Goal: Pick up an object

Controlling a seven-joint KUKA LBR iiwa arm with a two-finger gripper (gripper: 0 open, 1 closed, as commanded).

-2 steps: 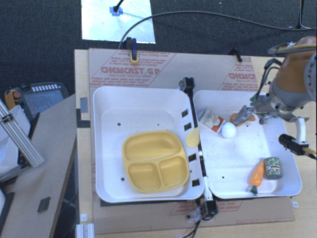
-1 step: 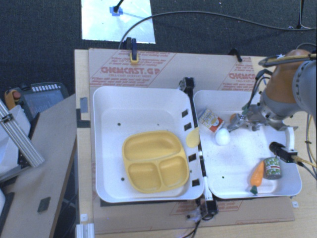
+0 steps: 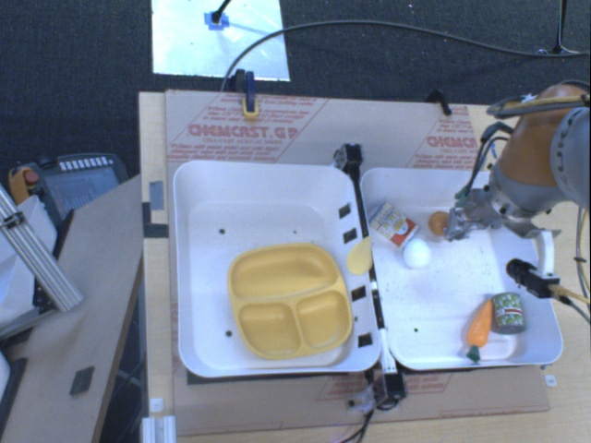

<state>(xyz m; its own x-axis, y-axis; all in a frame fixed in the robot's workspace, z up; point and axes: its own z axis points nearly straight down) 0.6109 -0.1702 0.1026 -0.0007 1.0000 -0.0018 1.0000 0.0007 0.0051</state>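
White plastic bins sit side by side on a surface [image 3: 152, 146] covered by a pale board [image 3: 369, 123]. Along the board's far edge we read "CHEMCAST. GP" in red print twice, once behind each bin.

The grey arm [image 3: 540, 146] with its orange band reaches over the right edge of the right-hand bin [image 3: 443, 293]. Its claw [image 3: 459, 221] sits low near the bin's far edge, just beside an orange-brown ball [image 3: 438, 221]. We cannot tell whether the two touch, nor whether the claw is wide or narrow.

Toward the same bin's far-left corner a small carton [image 3: 391, 223] lies tilted. Its label is red, white and yellow, and the print is too small for us to read. A white ball [image 3: 416, 254] rests just beside the carton, on its near side. Close to the near-right corner a carrot [image 3: 479, 325] lies next to a small tin [image 3: 507, 313] with a green label, also unreadable.

The left-hand bin [image 3: 231, 201] carries a yellow three-compartment tray [image 3: 286, 298] toward its near edge. A yellow oval piece [image 3: 360, 257] leans at the divide where the two bins meet.
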